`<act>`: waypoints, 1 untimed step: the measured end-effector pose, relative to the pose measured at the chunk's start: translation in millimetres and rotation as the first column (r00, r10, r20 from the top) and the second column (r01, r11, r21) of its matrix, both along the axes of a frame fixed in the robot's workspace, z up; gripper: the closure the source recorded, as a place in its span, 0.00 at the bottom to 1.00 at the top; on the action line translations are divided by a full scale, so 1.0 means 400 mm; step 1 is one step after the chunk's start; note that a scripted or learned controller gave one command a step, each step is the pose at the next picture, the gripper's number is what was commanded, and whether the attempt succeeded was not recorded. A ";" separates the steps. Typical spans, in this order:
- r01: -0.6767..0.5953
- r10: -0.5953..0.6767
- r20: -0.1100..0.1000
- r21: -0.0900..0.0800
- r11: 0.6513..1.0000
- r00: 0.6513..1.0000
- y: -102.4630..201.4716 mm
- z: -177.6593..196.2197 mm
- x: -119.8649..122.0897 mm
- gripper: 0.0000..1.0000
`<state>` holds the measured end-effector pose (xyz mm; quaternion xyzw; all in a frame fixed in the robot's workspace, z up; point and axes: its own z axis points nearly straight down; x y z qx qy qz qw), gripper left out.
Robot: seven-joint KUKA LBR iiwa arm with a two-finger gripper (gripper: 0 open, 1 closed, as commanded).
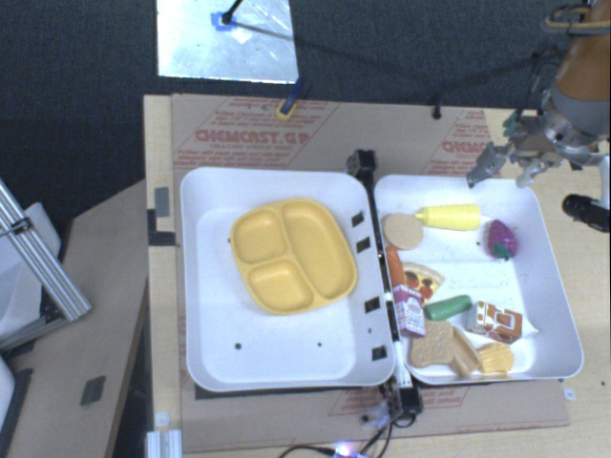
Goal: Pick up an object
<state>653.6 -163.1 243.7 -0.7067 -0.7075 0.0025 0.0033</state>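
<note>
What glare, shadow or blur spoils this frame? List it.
Camera view: strong glare on the reflective sheet at top; the white right bin is brightly lit, slightly washed; the yellow divided plate casts only a soft shadow; the hand and small toys like the purple one look soft and low in detail.

Bench (239, 127) bears two white bins (205, 284) side by side, apparently on printed cardboard (250, 134).
</note>
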 end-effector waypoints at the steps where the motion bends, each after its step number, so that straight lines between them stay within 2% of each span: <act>1: -0.002 0.002 0.011 -0.002 1.000 1.000 0.001 0.016 0.005 0.00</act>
